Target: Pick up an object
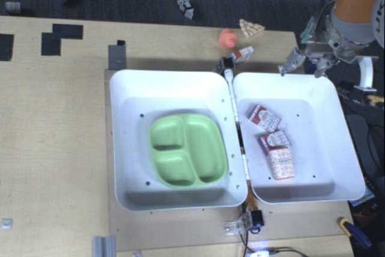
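We note three small red-and-white cartons in the right bin [325,99], clustered near its middle. The top carton [264,118] lies at about 11 o'clock from the bin centre, its long axis running 10-to-4. The middle carton [274,141] touches the bottom carton [281,164], whose long axis runs nearly 12-to-6, slightly tilted.

The gripper [305,61] hangs above the bin's rim at roughly 1 o'clock, well apart from the cartons. Its fingers appear parted, with nothing between them (edges are blurred, so the width is uncertain).

The left bin [129,93] carries a green divided tray [186,149].

Risks, as we judge them: the two touching cartons may foul a grasp, one finger landing on the neighbour or nudging both aside. A closure along a carton's long axis rather than across it would likely slip. The top carton, standing apart, looks the safer target.
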Robot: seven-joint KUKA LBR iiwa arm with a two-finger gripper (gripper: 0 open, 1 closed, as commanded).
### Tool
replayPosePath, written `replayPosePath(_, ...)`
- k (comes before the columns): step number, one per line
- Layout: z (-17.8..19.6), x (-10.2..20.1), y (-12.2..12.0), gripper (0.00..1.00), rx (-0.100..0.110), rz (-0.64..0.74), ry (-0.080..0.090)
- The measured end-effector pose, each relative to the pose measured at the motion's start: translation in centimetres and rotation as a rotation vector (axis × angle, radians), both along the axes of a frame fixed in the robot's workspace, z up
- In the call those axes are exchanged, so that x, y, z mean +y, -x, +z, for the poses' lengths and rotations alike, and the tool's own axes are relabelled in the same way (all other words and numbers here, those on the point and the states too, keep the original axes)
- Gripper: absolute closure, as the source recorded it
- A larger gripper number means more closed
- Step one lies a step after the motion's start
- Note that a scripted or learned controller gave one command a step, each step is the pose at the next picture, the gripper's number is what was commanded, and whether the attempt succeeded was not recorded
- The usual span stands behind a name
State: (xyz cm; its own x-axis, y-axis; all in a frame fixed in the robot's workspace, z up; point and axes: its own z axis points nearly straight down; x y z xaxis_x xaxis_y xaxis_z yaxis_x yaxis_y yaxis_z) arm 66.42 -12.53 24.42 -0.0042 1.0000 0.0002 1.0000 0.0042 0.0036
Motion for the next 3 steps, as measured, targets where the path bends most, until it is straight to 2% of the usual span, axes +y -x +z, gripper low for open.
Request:
replayPosePath(1, -10.1, 0.4, 0.6, 0.0, 0.004, -0.002, -0.001)
replayPosePath(2, -15.4, 1.4, 7.0, 0.0, -0.013, -0.002, 0.001)
replayPosePath(3, -14.0, 1.5, 6.7, 1.0, -0.023, -0.001, 0.001)
